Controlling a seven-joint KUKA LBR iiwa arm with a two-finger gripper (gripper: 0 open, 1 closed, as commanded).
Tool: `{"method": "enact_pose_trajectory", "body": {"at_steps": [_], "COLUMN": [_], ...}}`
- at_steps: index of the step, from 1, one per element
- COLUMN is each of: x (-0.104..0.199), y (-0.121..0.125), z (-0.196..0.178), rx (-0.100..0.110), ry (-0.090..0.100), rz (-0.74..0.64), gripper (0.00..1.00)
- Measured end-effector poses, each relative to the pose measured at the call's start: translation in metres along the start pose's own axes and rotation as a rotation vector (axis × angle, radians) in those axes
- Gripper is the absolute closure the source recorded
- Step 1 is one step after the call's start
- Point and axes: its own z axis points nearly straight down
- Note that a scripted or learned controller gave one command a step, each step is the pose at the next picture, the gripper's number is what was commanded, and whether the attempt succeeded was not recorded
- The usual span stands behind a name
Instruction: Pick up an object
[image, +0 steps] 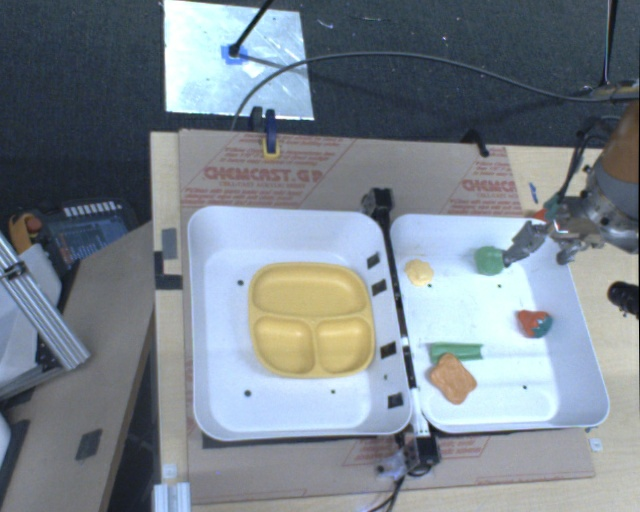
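Gripper (540, 244): mine, reaching in over the far right corner of the right bin (585, 345). My two fingers stand apart, nothing between them.
Nearest object: small round green piece (489, 261), just beside my left fingertip (519, 249), on the bin floor. I cannot tell whether the tip touches it.
Other candidates: red-and-teal lump (534, 323), nearer the camera than my fingers; pale yellow round piece (419, 271), beyond the green one; flat green strip (455, 351) and orange toast-shaped piece (452, 379), well apart from me toward the near edge.
Left bin (215, 300): holds a yellow divided tray (309, 318), far from my reach.
Handling, judged: the green piece looks like light toy food, smooth and rounded, likely to roll or squirt out under an off-centre pinch. Not fragile.
Grasp plan: centre the fingers over it, one each side of its widest part, descend to the floor, close gently.
Risk: the open tip nudges it sideways before closing.
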Motion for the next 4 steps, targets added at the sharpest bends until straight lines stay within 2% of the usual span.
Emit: {"method": "enact_pose_trajectory", "body": {"at_steps": [1, 2, 4], "x": [0.0, 0.007, -0.002], "y": [0.002, 0.0, 0.003], "z": [-0.006, 0.038, 0.133], "rx": [-0.011, -0.008, -0.009], "ry": [-0.002, -0.001, -0.001], "rz": [-0.003, -0.002, -0.001], "gripper": [0.0, 0.0, 0.0]}}
